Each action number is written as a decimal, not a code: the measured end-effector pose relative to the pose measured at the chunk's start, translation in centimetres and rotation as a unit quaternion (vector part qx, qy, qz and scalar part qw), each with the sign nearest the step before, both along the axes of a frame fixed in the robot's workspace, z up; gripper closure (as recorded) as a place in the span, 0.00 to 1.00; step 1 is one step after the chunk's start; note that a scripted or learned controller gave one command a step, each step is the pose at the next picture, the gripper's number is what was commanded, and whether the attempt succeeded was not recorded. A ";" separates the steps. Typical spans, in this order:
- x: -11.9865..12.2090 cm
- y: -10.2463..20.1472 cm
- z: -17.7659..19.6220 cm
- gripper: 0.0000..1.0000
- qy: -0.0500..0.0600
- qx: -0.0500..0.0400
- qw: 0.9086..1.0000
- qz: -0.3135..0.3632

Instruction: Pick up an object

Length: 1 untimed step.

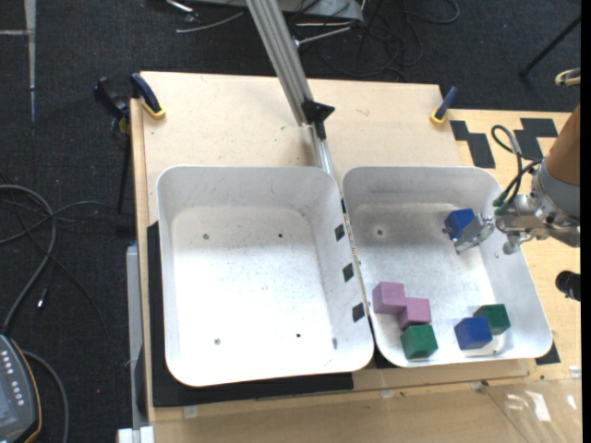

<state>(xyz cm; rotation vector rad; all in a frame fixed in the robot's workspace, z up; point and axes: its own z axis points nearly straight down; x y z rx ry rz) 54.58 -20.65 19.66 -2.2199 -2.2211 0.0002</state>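
1. Left bin: the shallow white plastic bin on the left has its speckled floor bare.
2. Divider: a slanted grey metal bar runs down from the top of the view and ends at the seam between the two bins.
3. Right bin, front: the shallow white plastic bin on the right holds two pink blocks touching each other, a dark green cube just in front of them, a blue cube and a second green cube beside it near the front right corner.
4. Task object: a small blue block sits at the tip of the two-finger gripper, near the bin's right wall and apart from the front cluster. It appears raised off the floor, but this cannot be confirmed.
5. Gripper state: the fingers appear closed against the small blue block.
6. Progress: judged from this position, the grasp looks made. Remaining: lift clear of the bin and confirm the block stays held.
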 end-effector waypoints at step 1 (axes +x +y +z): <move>6.8 -1.7 -8.5 0.00 0.000 -0.001 1.000 0.002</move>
